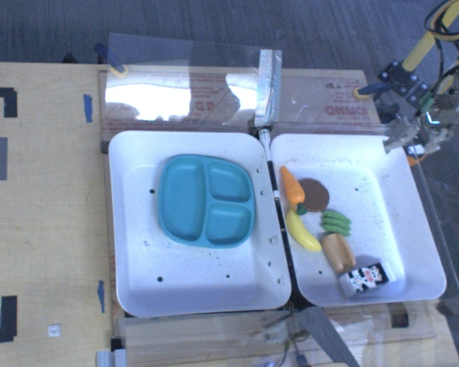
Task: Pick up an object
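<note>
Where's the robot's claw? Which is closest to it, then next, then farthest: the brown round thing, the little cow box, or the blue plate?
The gripper sits at the right bin's far right corner.
1. Brown round piece: right bin, left part, beside the carrot.
2. Cow-print box: right bin, near edge.
3. Blue divided plate: left bin, middle, clearly farthest.

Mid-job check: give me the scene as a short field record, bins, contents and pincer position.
left bin: holds a teal divided plate
right bin: holds a carrot, brown disc, banana, green item, tan piece, black-and-white carton
item cluster: along the right bin's left side, close together
pincer: above the right bin's far right corner, away from the items
held: nothing visible
</note>
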`<control>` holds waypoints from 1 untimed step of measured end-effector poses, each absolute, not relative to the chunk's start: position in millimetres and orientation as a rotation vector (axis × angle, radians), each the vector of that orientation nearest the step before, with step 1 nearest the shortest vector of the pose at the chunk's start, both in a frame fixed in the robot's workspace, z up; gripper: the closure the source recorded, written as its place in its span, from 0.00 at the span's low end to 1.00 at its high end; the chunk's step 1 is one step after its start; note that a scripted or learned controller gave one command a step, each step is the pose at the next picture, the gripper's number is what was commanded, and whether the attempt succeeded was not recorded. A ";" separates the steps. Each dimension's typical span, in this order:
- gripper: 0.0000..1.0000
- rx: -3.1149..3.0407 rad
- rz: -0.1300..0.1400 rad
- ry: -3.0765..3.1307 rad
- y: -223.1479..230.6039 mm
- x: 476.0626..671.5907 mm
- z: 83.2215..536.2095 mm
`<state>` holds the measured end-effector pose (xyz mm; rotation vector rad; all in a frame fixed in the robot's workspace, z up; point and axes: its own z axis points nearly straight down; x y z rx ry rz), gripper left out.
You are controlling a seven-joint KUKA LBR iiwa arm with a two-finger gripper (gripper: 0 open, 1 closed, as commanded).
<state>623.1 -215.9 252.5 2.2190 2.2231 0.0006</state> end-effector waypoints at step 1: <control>0.00 2.183 -0.008 2.274 -169.8 654.2 135.1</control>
